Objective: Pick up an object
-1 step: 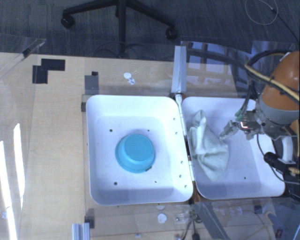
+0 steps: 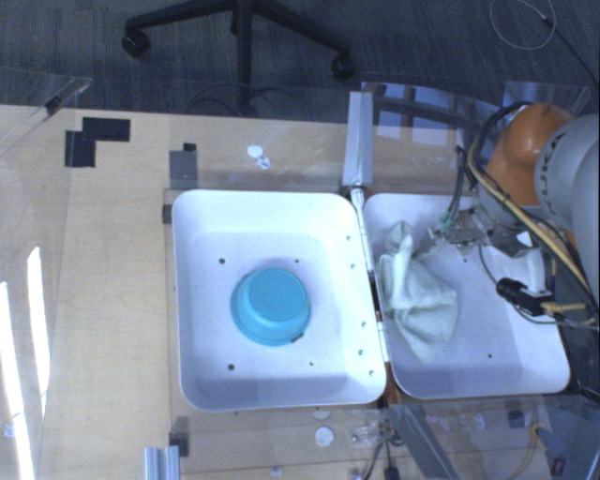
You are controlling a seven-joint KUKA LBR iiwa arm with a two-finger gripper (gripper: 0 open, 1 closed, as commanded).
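Black office-chair base (image 2: pixel 239 28) at 12 o'clock, on dark carpet. Black L-shaped tape mark (image 2: pixel 92 138) on bench (image 2: pixel 84 309), 10 o'clock.

Place: a robotics lab or test room is suggested.
Bench: a pale wooden bench (image 2: pixel 103 309) is seen, with two white bins (image 2: pixel 202 281) fixed side by side on it.
Markings: black tape marks (image 2: pixel 94 139) are stuck on the bench top.
Guards: clear plastic panels (image 2: pixel 441 108) are mounted around the far side of the bins.
Machine: a grey arm (image 2: pixel 572 173) with an orange band is draped with loose cables (image 2: pixel 487 202).
Floor: dark carpet is laid, and the wheeled base of an office chair (image 2: pixel 242 37) is seen on it.
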